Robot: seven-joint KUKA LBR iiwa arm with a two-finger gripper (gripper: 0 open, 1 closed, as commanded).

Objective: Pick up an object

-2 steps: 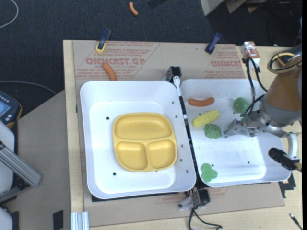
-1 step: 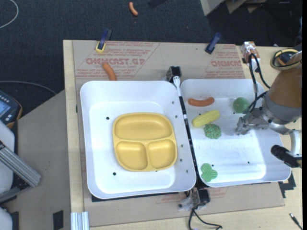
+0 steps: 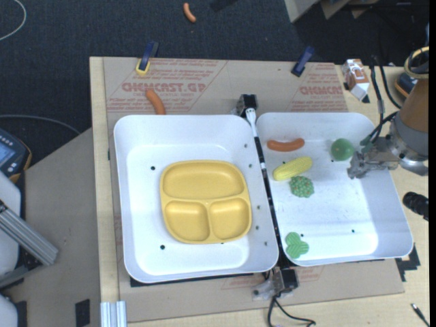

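The right bin holds an orange sausage, a yellow corn cob, a piece of broccoli, a round green fruit and a small green leafy piece at the front rim. My gripper hangs over the right side of this bin, just right of and slightly nearer than the green fruit. I see nothing held in it. The arm's grey wrist with its orange band enters from the right edge.
The left bin holds a yellow divided plate. A second sausage lies on the cardboard behind the left bin. Blue clamps grip the board's far edge. Cables run at the far right.
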